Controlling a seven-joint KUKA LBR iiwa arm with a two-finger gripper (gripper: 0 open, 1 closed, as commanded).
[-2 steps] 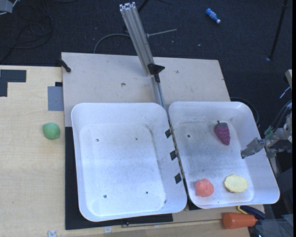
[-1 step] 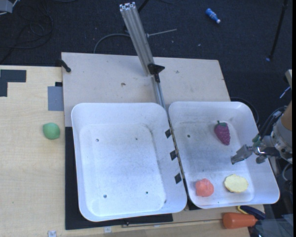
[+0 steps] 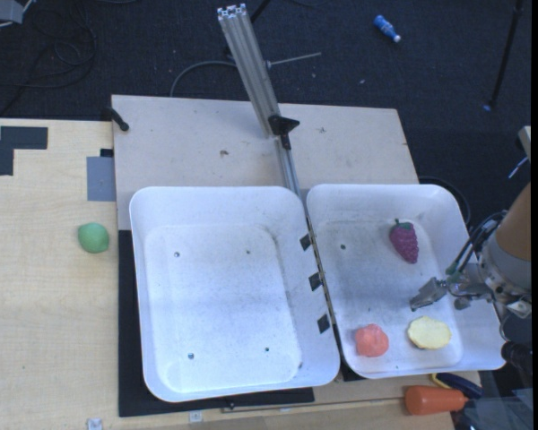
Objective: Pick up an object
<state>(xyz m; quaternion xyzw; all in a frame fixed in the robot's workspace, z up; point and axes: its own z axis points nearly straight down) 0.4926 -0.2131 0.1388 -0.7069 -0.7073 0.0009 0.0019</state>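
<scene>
The right white bin [image 3: 341,206] holds three objects. A dark red strawberry-like piece [image 3: 404,241] lies toward its far right. An orange-red lump [image 3: 371,339] and a pale yellow piece [image 3: 429,332] sit side by side near its front edge. My gripper [image 3: 444,297] reaches in over the bin's right rim. It hovers just above and behind the yellow piece, and in front of the strawberry. Its fingers stand open with nothing between them, one grey fingertip [image 3: 424,296] pointing left.
The left white bin [image 3: 152,206] adjoins the right one along a clipped seam. A green ball [image 3: 93,237] rests on the wooden bench at left. An orange tool [image 3: 435,399] lies below the right bin. A metal rail [image 3: 255,70] slants in from behind.
</scene>
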